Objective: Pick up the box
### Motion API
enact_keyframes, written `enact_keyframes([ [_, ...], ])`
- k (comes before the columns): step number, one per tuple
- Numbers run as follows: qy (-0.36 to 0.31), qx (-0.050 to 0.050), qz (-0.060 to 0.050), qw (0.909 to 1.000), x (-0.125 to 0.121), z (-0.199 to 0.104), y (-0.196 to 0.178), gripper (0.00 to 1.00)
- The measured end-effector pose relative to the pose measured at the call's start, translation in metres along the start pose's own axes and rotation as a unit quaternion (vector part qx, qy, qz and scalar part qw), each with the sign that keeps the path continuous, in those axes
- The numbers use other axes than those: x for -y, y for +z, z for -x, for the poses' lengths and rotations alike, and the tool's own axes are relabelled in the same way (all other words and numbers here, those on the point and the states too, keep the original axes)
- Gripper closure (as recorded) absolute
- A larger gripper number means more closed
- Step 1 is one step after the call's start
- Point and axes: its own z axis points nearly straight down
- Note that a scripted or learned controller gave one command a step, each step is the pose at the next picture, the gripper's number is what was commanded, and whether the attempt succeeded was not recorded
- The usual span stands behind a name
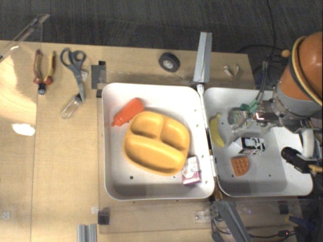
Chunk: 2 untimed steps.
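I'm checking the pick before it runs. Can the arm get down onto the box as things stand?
Probably yes. The box lies open from above in the left bin, but it touches the yellow tray and sits near the bin's right wall, leaving little room for the fingers.

You are looking down on a pale wooden worktop that ends at a dark carpeted floor along its far edge. Two shallow white bins sit on it side by side, their rims touching: the left bin and the right bin. At the far left lie red-handled pliers, and just beside them grey-handled scissors. A roll of black tape rests near the far edge, behind the left bin. A grey metal bar stands where the two bins meet.
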Motion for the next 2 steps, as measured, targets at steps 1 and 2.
enact_keyframes([
  [1,0.021,0.0,-0.001,0.9998,-0.027,-0.009,0.058,0.0],
  [2,0.022,0.0,0.001,0.9998,0.017,0.042,0.031,0.0],
])
